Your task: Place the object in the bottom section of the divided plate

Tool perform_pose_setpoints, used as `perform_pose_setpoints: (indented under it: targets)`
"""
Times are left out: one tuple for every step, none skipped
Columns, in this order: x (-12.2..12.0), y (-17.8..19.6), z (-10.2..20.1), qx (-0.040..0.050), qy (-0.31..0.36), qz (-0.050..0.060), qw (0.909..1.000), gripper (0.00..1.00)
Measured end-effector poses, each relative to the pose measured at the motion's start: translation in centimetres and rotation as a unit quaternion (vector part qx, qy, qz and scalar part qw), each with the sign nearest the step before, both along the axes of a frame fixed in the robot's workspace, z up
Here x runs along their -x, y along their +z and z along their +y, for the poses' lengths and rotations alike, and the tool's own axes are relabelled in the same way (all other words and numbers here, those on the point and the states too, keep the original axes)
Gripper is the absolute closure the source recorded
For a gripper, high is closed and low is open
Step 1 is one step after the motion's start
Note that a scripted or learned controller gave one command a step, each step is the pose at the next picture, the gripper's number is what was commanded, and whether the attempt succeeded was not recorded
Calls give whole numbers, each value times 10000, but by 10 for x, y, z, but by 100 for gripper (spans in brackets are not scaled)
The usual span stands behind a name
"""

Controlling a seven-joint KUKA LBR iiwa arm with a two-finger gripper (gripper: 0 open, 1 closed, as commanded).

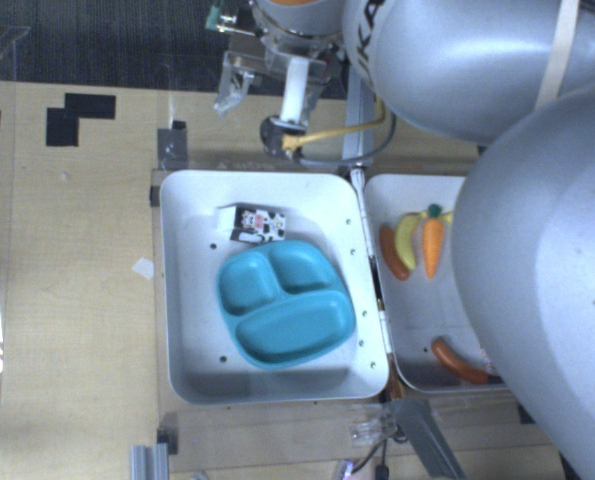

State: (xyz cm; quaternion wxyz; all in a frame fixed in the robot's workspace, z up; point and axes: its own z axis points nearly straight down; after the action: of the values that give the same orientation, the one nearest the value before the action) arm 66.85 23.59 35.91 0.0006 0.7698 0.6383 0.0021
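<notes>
- Evidently the likely things to carry are toy foods in the right bin (pixel 413 368): a carrot (pixel 432 245) and a yellow-green banana-like piece (pixel 408 238) touching it near the bin's far edge, a reddish sausage-like piece (pixel 391 253) just beside them against the left wall, and another sausage-like piece (pixel 457 360) near the front edge.
- Count: four toy foods, two bins, one blue divided plate (pixel 286 303), one small printed card (pixel 259 223).
- Handling, as a judgement: these look like light, stiff, smooth plastic, likely slippery; best taken across the narrow middle, and the front sausage lies apart from the cluster.
- The plate sits mid-left bin (pixel 187 298); its large bottom section faces the front edge.
- The pincer (pixel 267 78) hangs beyond the bins' far edge, over the surface (pixel 67 298); whether it is spread or pressed together, I cannot tell.
</notes>
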Motion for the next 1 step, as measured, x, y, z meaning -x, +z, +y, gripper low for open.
perform_pose_setpoints:
  targets:
    - [-1,18,-16,4,1072,-14,9942,0]
